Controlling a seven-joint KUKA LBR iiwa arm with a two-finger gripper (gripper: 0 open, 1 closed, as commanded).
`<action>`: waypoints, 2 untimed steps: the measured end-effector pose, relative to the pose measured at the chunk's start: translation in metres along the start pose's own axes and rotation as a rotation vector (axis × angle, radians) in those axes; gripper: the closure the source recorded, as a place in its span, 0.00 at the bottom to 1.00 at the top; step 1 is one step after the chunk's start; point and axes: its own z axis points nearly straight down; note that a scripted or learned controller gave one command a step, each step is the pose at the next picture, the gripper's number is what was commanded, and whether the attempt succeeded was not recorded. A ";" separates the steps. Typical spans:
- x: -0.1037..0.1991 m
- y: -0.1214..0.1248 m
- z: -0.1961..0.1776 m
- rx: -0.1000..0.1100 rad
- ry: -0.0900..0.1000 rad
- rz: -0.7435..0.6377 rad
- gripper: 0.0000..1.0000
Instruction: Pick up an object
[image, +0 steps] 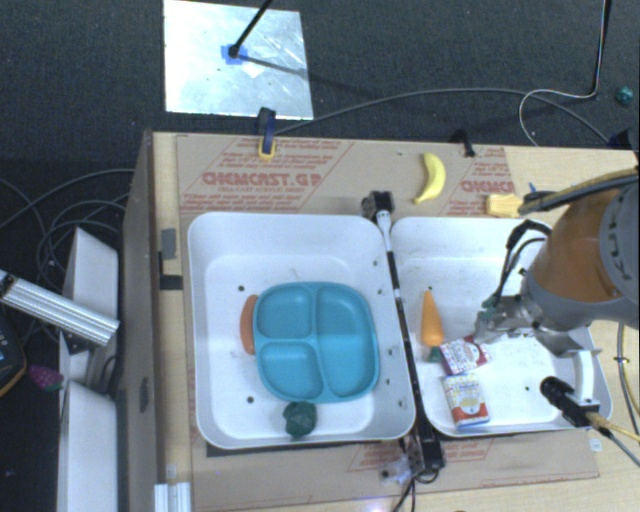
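Observation:
In the right bin (520, 240) lie an orange carrot (430, 318), a small red and white packet (462, 355) and a red and white carton (465, 398) near the front wall. My gripper (496, 325) hangs low over the bin floor, just right of and above the packet and about a hand's width right of the carrot. The grey and orange arm (585, 265) behind it covers the bin's right part. Nothing visibly hangs from the gripper.
The left bin (215, 300) holds a blue divided plate (316, 338), an orange sausage (247, 322) at its left and a green broccoli piece (299, 418) at the front. A banana (432, 178) and a yellow block (503, 205) lie on the cardboard behind the bins.

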 end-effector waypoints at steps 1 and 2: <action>-0.014 -0.003 -0.031 0.020 0.005 0.002 1.00; 0.021 0.070 0.019 0.022 0.008 -0.002 1.00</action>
